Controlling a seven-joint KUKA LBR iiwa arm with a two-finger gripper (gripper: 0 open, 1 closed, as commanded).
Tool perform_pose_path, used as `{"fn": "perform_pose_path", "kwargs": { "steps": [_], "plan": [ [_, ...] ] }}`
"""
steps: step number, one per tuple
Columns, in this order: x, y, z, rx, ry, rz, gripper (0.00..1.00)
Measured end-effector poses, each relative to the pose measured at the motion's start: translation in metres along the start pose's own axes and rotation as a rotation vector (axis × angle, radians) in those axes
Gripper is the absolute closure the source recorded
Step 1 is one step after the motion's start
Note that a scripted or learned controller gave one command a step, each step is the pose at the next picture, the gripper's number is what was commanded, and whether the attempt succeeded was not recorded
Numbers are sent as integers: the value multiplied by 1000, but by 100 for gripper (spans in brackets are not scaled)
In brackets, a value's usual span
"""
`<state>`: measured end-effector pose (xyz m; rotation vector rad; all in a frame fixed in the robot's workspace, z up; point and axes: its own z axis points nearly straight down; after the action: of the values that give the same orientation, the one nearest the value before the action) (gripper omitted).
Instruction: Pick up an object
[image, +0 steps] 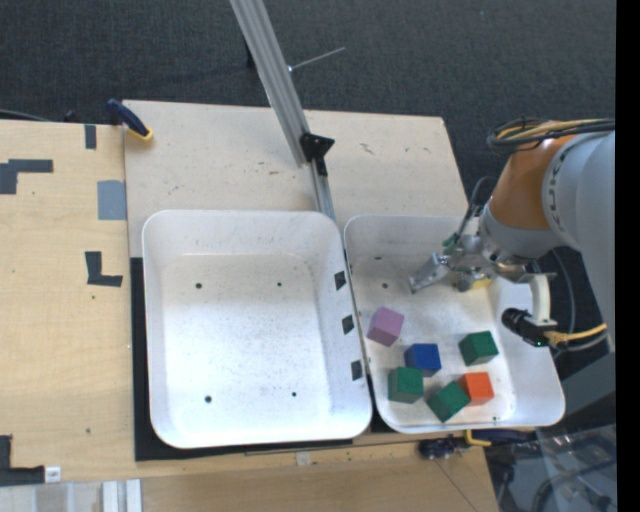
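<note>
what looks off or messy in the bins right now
Nothing stands out. Six blocks, among them a purple block, a blue block and an orange block, lie loose in the right bin, none spilled. The gripper hovers above that bin.

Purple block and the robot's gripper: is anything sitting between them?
No. In the camera view, only bare white bin floor lies between the gripper and the purple block; the other blocks sit lower down.

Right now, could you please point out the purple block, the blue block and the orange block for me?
purple block (385, 326), camera view, middle of its top face.
blue block (423, 357), camera view, middle of its top face.
orange block (478, 386), camera view, middle of its top face.
</note>
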<state>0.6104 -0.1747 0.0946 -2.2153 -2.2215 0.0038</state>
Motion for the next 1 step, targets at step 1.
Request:
{"fn": "perform_pose_path", "kwargs": {
  "steps": [1],
  "plan": [
    [1, 0, -12, -1, 0, -1, 100]
  ]
}}
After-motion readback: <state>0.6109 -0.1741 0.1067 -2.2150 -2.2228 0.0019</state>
